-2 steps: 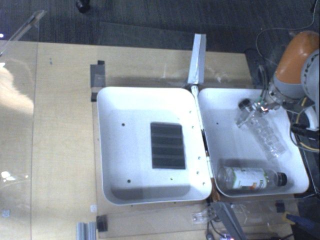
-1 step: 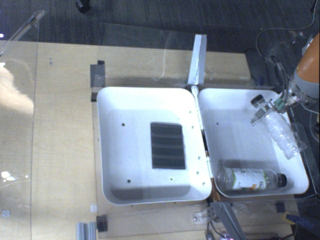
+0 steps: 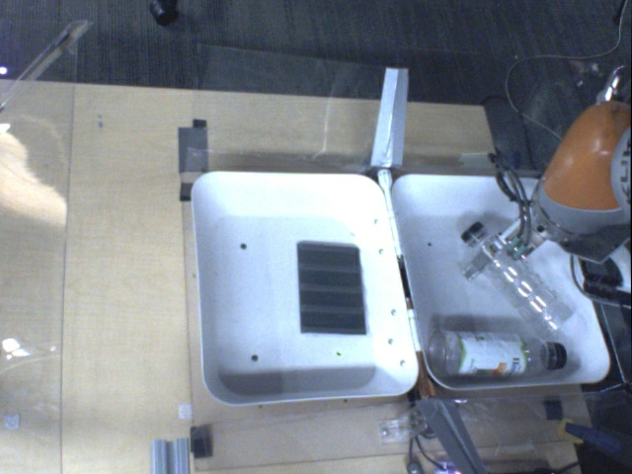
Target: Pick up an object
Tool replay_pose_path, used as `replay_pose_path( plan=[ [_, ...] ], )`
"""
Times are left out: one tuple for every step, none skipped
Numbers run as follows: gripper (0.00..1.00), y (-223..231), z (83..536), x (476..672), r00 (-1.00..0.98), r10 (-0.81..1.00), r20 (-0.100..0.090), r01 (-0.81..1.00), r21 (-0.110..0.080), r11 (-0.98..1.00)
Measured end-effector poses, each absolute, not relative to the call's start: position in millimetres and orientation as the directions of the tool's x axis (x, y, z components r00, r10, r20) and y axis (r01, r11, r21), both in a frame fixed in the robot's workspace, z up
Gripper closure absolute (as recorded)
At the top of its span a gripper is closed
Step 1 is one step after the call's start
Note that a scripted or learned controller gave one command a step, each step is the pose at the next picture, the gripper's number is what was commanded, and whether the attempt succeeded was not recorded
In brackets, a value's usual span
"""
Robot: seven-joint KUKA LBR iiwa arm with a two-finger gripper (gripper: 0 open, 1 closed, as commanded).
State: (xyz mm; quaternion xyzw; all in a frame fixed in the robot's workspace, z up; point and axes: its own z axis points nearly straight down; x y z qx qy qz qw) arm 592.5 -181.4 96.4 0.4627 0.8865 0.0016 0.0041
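My gripper (image 3: 515,273) hangs over the right bin (image 3: 434,205), below the arm's orange band (image 3: 585,171). Its pale, see-through fingers are spread open, with nothing between them. A clear bottle (image 3: 494,354) with a white and green label and a dark cap lies on its side along the right bin's front wall, just below the gripper and apart from it. A black ribbed rectangular block (image 3: 331,286) lies flat in the middle of the left bin (image 3: 227,265), far to the gripper's left.
A metal divider post (image 3: 390,117) stands behind the seam between the bins. Cables (image 3: 513,176) hang near the arm at the back right. Small black brackets (image 3: 196,141) sit at the left bin's corners on the wooden bench.
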Motion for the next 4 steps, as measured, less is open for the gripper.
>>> replay_pose_path(
  plan=[
    [0.00, -206, 85, 664.2, -0.509, 0.861, 0.013, 0.861, -0.014, 0.509],
    [0.00, -197, 86, 661.5, -0.600, 0.800, -0.003, 0.799, -0.023, 0.600],
    [0.00, -196, 86, 661.7, -0.602, 0.799, -0.001, 0.799, -0.023, 0.601],
    [1.00, -193, 98, 663.8, -0.604, 0.797, -0.001, 0.797, -0.018, 0.604]
  ],
)
